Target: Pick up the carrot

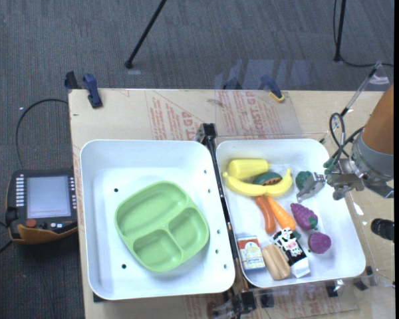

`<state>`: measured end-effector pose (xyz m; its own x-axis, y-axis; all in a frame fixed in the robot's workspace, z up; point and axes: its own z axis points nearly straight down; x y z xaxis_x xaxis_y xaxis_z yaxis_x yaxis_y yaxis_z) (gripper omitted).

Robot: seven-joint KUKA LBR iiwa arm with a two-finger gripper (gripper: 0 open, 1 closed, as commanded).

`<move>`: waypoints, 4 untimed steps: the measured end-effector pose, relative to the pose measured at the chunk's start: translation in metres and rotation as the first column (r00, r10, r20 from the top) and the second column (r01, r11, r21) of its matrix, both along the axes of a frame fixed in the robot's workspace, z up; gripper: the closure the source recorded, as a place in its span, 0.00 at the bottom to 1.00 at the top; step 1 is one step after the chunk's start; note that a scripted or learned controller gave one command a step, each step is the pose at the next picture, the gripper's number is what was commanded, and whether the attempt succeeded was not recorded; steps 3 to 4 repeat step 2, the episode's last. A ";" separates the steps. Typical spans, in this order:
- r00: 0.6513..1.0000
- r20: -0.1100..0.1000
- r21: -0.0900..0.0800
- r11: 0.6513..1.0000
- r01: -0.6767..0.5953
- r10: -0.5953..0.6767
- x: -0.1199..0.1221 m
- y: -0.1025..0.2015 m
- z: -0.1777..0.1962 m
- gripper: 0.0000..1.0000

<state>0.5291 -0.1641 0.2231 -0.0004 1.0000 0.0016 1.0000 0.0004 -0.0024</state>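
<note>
The camera view looks down at a slant on a tabletop [159, 111] bearing two shallow white bins side by side. Taking the banana [256, 185] as the landmark: it lies in the upper middle of the right bin [349, 244], curving under a yellow block [246, 167] and a small dark toy [268, 178] that rests on its upper edge. The carrot [274, 212] lies just below the banana, its upper end touching or nearly touching the banana's underside, its body slanting down and to the right. It appears as two orange lengths close together — whether one piece or two cannot be told. Below the banana and past the carrot sit a small carton [251, 253], a tan bread-like piece [276, 262] and a black-and-white carton [291, 246]; to the lower right of the banana lie a purple grape-like toy [304, 215] and a round magenta one [319, 242].

The gripper [310, 186] hangs just right of the banana's tip, beside a green object [304, 177], with the arm [379, 135] reaching in from the right. Nothing is seen between its fingers; whether they are spread or closed cannot be told at this size.

Left of the banana, across the divider, the left bin [96, 178] carries a green divided plate [161, 226].

As for progress, the carrot rests on the bin floor, ungrasped — the pick looks not yet made. The gripper would need to travel down and left from the banana's tip to reach it, then close and lift.
</note>
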 end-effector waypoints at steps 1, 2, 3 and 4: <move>0.981 -0.016 0.001 0.981 0.195 -0.195 0.020 0.008 -0.129 0.00; 0.980 -0.002 0.002 0.980 0.200 -0.200 0.025 0.005 -0.113 1.00; 0.980 -0.002 0.002 0.980 0.200 -0.200 0.025 0.005 -0.113 1.00; 0.980 -0.002 0.002 0.980 0.200 -0.200 0.025 0.005 -0.113 1.00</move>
